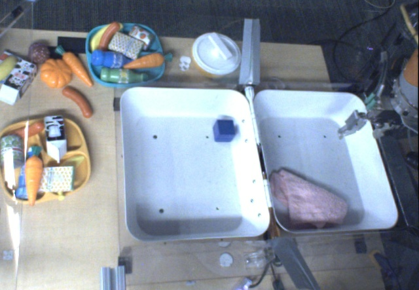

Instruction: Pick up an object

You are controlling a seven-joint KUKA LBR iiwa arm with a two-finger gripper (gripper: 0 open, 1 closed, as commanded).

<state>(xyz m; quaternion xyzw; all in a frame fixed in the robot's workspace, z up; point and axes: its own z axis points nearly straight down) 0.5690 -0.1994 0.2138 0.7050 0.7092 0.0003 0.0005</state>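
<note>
gripper [351, 123] sits at upper right edge of the right bin [314, 102], holding nothing; open or closed i cannot tell. pink cloth [308, 200] lies in that bin's lower part, blue cube [224, 129] in the left bin [141, 151], well apart. risk: soft cloth folds under a shallow grasp & slips out, bc it lies flat on the floor.

Overhead slanted view, both bins [131, 151]

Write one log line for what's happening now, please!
gripper: over right bin's edge | blue block: left bin | pink cloth: right bin
</note>
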